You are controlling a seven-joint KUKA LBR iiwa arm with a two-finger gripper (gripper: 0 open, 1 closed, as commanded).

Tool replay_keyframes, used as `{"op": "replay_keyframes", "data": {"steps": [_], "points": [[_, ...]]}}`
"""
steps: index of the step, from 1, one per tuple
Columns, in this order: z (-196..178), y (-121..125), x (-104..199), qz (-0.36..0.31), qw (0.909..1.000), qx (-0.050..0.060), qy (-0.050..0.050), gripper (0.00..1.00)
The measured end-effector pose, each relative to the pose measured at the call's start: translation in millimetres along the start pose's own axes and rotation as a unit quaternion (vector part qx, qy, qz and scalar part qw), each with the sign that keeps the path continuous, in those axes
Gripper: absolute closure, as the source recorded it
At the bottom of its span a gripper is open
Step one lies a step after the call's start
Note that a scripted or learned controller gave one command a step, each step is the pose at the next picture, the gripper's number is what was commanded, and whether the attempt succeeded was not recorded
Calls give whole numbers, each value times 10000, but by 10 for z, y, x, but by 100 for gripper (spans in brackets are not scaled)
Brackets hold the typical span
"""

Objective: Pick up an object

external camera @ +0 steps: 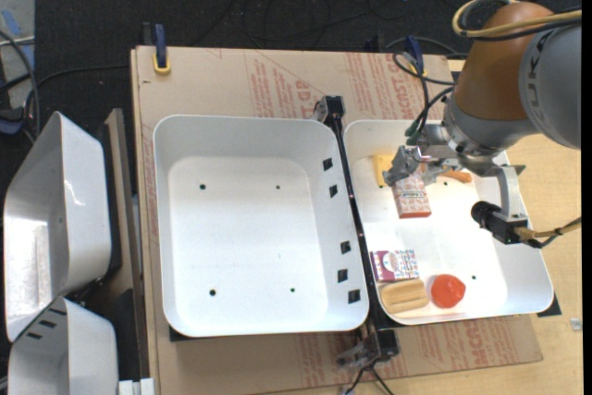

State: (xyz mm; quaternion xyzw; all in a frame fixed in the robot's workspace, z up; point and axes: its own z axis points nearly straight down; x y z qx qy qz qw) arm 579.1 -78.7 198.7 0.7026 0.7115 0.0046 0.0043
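Note:
My gripper [410, 167] hangs over the back part of the right bin [518, 273], under the orange wrist band. A red and white packet [413, 199] lies directly in front of it, its top edge meeting the gripper's tip; whether it is gripped I cannot tell. A yellow piece [380, 167] sits just left of the gripper by the bin's left wall. An orange piece [455, 174] peeks out to its right. At the bin's front lie a purple box [394, 265], a tan bun-shaped item [404, 294] and a red-orange ball [448, 290].
The left bin [176, 199] stands beside the right one, parted by a black divider with clips [347, 199]. A black cable end [495, 222] hangs over the right bin's right side. Spare white bins [51, 217] are stacked at far left.

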Motion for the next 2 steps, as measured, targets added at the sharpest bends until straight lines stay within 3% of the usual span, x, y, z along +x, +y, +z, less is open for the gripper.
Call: {"op": "replay_keyframes", "data": {"steps": [1, 2], "points": [[66, 232, 617, 22, 10000, 49, -6, 100], [-367, -247, 1263, 13, 10000, 62, 14, 100]]}}
